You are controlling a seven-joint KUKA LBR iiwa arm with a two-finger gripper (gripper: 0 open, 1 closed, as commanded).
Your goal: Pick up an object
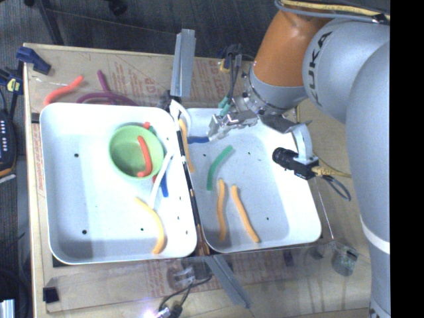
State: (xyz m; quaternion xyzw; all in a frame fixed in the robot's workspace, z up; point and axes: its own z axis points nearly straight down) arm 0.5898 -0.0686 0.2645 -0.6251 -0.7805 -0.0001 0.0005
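My gripper (222, 124) hangs over the far left corner of the right bin (301, 227), low above its floor. A small blue piece (197, 139) lies just left of the gripper tip, against the bin's left wall; I cannot tell whether they touch. In front of the gripper a green strip (218, 166) rests on the bin floor. Two orange strips (221, 209) (244, 214) lie nearer the front. Nothing is visibly held.
The left bin (66, 237) holds a green bowl (136, 152) with a red piece (142, 152) in it, a yellow curved strip (154, 227), and a white stick with a blue piece (163, 183). An orange strip (185, 146) lies along the divider. Red and purple cords (86, 93) lie behind the bins.
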